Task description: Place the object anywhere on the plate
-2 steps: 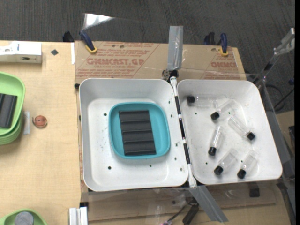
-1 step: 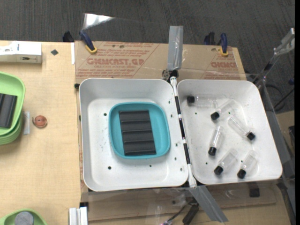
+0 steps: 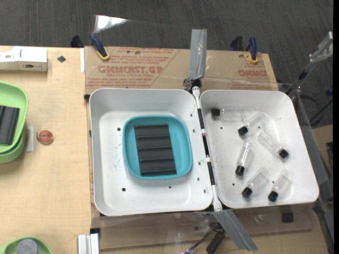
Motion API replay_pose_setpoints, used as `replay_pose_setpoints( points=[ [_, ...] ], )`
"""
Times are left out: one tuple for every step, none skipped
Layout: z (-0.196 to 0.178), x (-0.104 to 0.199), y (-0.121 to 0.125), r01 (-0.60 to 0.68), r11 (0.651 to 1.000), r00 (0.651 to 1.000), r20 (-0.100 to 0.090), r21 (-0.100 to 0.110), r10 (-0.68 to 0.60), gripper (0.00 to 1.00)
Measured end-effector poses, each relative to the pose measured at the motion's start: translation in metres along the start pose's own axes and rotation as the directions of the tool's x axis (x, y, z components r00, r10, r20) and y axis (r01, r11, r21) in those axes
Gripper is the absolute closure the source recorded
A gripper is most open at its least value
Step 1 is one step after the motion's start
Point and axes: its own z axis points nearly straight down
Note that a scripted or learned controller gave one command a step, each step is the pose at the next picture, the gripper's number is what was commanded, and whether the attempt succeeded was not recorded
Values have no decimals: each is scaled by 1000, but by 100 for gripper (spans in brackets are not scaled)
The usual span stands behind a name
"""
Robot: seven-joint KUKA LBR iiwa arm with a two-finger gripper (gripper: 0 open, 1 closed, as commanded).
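Note:
A teal square plate [image 3: 158, 146] sits in the left white bin [image 3: 106, 184], with a black ribbed insert [image 3: 154, 148] lying on it. In the right white bin [image 3: 296, 184] lie several clear plastic vials with black caps: one near the top left [image 3: 222, 112], one in the middle [image 3: 243, 159], one at the right [image 3: 273, 144] and others along the front [image 3: 255, 184]. All vials lie on their sides, apart from the plate.
A cardboard sheet [image 3: 159, 67] held by clamps lies behind the bins. Green trays [image 3: 13, 123] stand at the far left of the wooden bench, with a small round orange piece [image 3: 45, 137] beside them. A white box [image 3: 24, 59] lies at the back left.

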Motion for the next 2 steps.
replay_pose_setpoints(
  points=[
    [0,0,0,0,1000,1000,0,0,0,0],
    [0,0,0,0,1000,1000,0,0,0,0]
  ],
)
